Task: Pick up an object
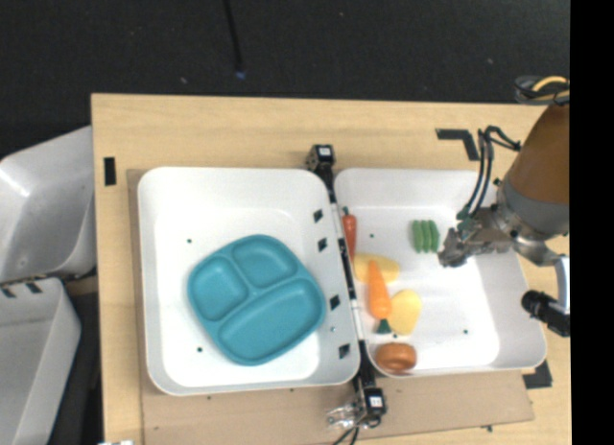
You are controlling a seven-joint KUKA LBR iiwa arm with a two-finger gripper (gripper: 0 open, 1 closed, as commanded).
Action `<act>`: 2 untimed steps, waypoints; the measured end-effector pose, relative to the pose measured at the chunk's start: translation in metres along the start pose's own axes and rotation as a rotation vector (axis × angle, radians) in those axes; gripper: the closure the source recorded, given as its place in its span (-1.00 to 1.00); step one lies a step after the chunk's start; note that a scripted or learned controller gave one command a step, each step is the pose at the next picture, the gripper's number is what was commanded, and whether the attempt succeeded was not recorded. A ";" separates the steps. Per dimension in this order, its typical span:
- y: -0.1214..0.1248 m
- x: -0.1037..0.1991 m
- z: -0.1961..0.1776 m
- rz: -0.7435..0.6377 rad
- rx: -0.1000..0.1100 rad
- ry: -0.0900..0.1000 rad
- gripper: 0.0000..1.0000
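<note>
Toys crowd the right bin's left wall: brown piece nearest, then yellow pieces, carrot, green piece apart beyond, likely candidates for the pick. Left bin holds a teal plate. Hand hangs beside the green piece; grip state: cannot tell.

Colours across the two white bins

A blue divided plate; left of the grey claw sit a green vegetable, orange carrot, yellow pieces, brown-orange item; tan table.
</note>
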State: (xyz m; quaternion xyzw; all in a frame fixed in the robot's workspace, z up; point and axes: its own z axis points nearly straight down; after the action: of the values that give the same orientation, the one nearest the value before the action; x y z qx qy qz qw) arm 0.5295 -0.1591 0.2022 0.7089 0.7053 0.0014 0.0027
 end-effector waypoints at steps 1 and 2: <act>0.002 -0.001 -0.035 -0.009 0.001 0.000 1.00; 0.007 0.062 -0.038 -0.014 0.004 0.004 1.00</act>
State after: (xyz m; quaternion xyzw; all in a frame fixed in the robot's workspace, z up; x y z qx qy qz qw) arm 0.5367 -0.0972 0.2402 0.7041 0.7101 0.0011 0.0000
